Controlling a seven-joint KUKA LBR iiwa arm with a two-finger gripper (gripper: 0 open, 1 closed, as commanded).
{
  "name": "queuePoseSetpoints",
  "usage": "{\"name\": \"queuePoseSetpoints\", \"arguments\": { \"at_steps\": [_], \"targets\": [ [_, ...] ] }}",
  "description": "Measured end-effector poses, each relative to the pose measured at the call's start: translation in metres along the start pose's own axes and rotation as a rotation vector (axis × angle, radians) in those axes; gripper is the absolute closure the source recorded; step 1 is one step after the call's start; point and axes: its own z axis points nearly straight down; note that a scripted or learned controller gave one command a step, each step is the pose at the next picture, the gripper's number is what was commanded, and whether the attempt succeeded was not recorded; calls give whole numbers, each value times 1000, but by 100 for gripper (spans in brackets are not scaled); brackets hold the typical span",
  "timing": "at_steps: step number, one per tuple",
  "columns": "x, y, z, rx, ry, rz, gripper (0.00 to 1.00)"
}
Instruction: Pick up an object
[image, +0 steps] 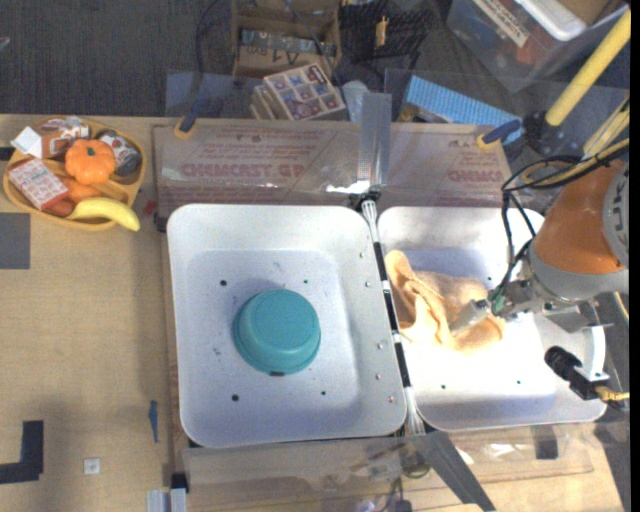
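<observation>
scene: a slanted look down on two shallow white bins set side by side on a wooden bench.
left bin (200, 240): holds an upturned teal bowl (278, 331) near its middle, well apart from the arm.
right bin (500, 395): holds a crumpled tan cloth (432, 305), lying against the bin's left wall and spreading toward the middle.
arm: the grey arm with its orange band (585, 232) comes in from the view's right and bends down over the right bin.
gripper (478, 313): low over the right-hand end of the cloth, its tip touching or just above the folds there.
gripper state: the fingers are too small and blurred against the fabric, so i cannot tell how far apart they stand or whether any cloth is between them.
key relation: the cloth lies directly under the gripper and runs from it toward the view's left; its long axis goes roughly from the upper left corner down to the lower right, ending beneath the tip.
judgement: the cloth looks like the chosen object, being the one thing within reach in that bin, and a pinch on a raised fold should serve better than a push into flat fabric.
risk: soft cloth may slip out or drag along the bin floor.
bench edge: a yellow bowl of toy food (70, 180), banana and pumpkin among it, sits far left.
</observation>
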Motion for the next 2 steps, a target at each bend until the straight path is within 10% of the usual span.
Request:
{"name": "queuePoseSetpoints", "arguments": {
  "at_steps": [1, 2],
  "targets": [
    [-1, 1, -11, -5, -1, 1, 100],
    [71, 72, -111, 6, 2, -250, 100]
  ]
}}
